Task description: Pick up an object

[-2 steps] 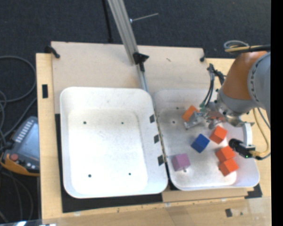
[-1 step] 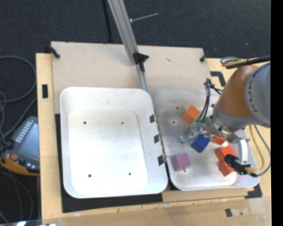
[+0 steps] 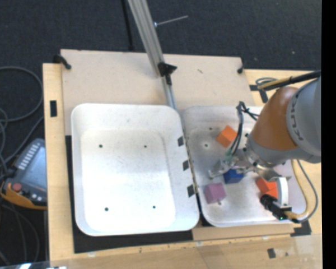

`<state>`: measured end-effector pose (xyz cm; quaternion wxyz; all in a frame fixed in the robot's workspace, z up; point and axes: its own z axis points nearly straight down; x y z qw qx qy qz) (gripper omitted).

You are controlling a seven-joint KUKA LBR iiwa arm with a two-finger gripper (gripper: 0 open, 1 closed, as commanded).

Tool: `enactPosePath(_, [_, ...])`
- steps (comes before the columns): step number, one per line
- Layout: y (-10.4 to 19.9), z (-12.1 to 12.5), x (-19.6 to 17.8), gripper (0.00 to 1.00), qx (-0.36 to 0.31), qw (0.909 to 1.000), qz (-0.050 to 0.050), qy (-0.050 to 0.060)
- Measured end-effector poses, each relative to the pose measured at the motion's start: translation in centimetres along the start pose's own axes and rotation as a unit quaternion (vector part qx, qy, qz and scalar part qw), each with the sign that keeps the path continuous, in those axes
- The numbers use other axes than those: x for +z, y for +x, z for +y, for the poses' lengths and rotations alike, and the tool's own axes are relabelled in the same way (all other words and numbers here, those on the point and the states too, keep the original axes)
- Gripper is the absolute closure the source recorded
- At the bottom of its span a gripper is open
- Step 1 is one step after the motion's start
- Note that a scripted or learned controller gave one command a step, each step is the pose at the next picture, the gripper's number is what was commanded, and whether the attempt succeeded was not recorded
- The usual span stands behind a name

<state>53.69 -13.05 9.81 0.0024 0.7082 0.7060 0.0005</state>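
In the right bin (image 3: 213,220) lie an orange block (image 3: 228,135) near the middle top, a purple cube (image 3: 215,193) toward the front left, a blue block (image 3: 233,176) in the middle and an orange-red piece (image 3: 267,186) at the right. My gripper (image 3: 228,168) hangs low over the bin, right at the blue block's upper left edge. The wrist and arm hide the bin's right half. Whether the blue block sits between the fingers cannot be made out.
The left bin (image 3: 78,122) sits beside the right one, their walls touching near the middle. A slanted aluminium rail (image 3: 148,32) runs from the top down to the bins' shared edge. Cables and a teach pendant (image 3: 28,172) lie off the bench at left.
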Motion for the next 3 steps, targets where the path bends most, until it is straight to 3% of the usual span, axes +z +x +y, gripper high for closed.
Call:
enactPosePath(1, [-0.2, 0.1, -1.1, 1.00, 0.002, 1.0000, 0.000, -0.002])
enactPosePath(2, [5.5, 7.2, -10.4, 1.00, -0.006, 1.0000, 0.001, -0.004])
enactPosePath(3, [15.3, 7.7, -9.8, 1.00, -0.006, 1.0000, 0.003, 0.002])
